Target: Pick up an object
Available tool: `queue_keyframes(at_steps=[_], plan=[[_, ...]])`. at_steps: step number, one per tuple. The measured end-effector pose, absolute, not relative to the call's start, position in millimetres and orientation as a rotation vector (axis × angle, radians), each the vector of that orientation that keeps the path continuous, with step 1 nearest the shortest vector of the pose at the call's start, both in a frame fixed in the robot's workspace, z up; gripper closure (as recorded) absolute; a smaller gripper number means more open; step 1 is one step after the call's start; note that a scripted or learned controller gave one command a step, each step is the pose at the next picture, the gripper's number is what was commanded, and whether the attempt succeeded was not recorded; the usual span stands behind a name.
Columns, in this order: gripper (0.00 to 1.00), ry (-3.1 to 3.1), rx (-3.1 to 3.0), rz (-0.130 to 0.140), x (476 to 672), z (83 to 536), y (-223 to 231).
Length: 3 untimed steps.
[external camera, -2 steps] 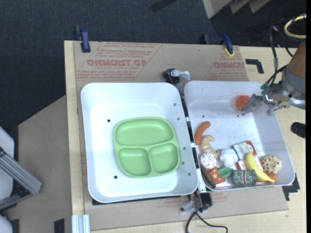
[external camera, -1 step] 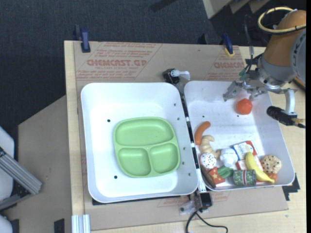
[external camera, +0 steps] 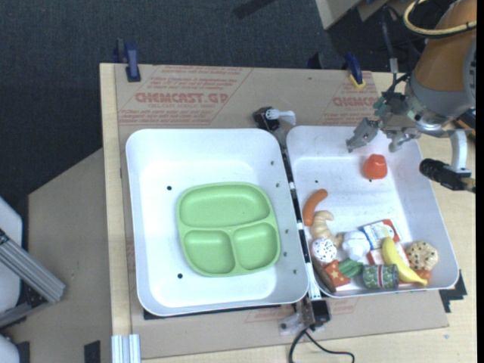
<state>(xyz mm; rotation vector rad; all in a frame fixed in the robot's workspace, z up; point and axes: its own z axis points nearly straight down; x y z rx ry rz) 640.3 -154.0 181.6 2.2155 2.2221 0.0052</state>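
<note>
My gripper (external camera: 379,139) hangs over the far part of the right bin (external camera: 435,203), fingers spread open with nothing between them. Just in front of it, a small red-orange round object (external camera: 375,167) lies alone on the bin floor, apart from the fingertips. Toward the bin's near end lie an orange sausage (external camera: 314,205), a pale croissant (external camera: 324,222), a spotted white ball (external camera: 324,249), a yellow banana (external camera: 398,262), a cookie (external camera: 423,255), a small carton (external camera: 376,233) and a green can (external camera: 380,277).
The left bin (external camera: 151,172) holds a green divided tray (external camera: 227,227). A black fitting (external camera: 266,117) sits at the far end of the ridge between the bins. Blue clamps (external camera: 132,59) hold the brown board's far edge.
</note>
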Motion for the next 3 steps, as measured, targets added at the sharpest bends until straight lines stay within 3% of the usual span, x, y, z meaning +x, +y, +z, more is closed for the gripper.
queue_keyframes(at_steps=[1, 2, 3], plan=[[0.00, 2.221, 2.219, 0.002, 640.9, 180, -153], [0.00, 2.221, 2.229, -0.006, 620.7, 80, -200], [0.00, 2.219, 2.214, 0.007, 617.7, 161, -176]])
